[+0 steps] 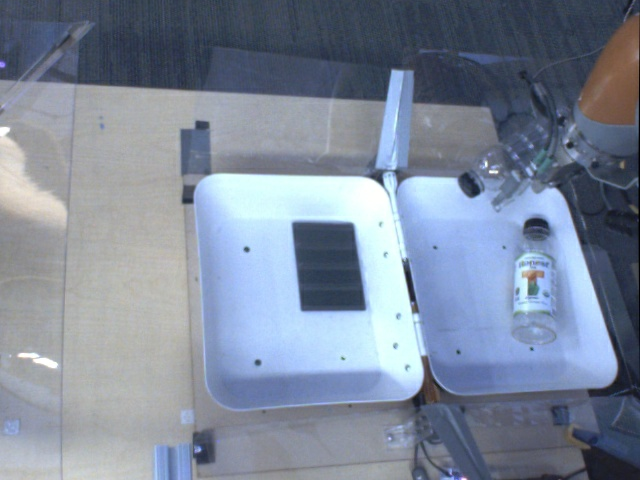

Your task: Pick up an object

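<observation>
- Camera view, looking down at a slant, gives us two shallow white bins: the left white bin [230,298] and the right white bin [460,298], side by side on the pale wooden bench [120,268].
- We see a clear plastic bottle with a dark cap and a green-and-orange label [534,293] lying flat in the right bin, close to its right wall.
- Its long axis runs roughly up and down the view, cap toward the far rim, base toward the near one.
- A dark grey ribbed rectangular slab [328,265] lies flat in the middle of the left bin, well apart from the arm.
- We find the two-finger gripper [510,173] above the far rim of the right bin; whether it is open or closed we cannot tell.
- Nothing sits in it that we can make out.
- From the gripper, the bottle lies toward the near edge and slightly right, cap end nearest; we judge it the likelier target, needing a descent across its narrow width.
</observation>
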Available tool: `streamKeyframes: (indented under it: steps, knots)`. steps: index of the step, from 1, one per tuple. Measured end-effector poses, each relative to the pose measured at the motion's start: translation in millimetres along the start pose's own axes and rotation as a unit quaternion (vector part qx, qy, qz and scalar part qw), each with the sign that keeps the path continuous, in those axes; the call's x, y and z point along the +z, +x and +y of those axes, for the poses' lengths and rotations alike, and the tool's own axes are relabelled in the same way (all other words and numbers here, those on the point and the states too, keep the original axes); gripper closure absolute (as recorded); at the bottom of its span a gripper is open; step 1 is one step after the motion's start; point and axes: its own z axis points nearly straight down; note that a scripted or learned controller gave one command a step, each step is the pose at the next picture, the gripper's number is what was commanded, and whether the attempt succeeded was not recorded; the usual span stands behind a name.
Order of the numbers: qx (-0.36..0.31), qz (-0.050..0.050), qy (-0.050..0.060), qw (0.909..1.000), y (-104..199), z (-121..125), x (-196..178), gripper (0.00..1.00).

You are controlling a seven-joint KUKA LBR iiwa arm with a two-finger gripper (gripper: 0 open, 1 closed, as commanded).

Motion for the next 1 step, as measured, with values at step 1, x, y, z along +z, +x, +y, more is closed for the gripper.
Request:
streamKeyframes:
  steps: [1]
  knots:
    - [-0.027, 0.002, 0.003, 0.9996, 31.6, -12.1, 74.2, 0.0]
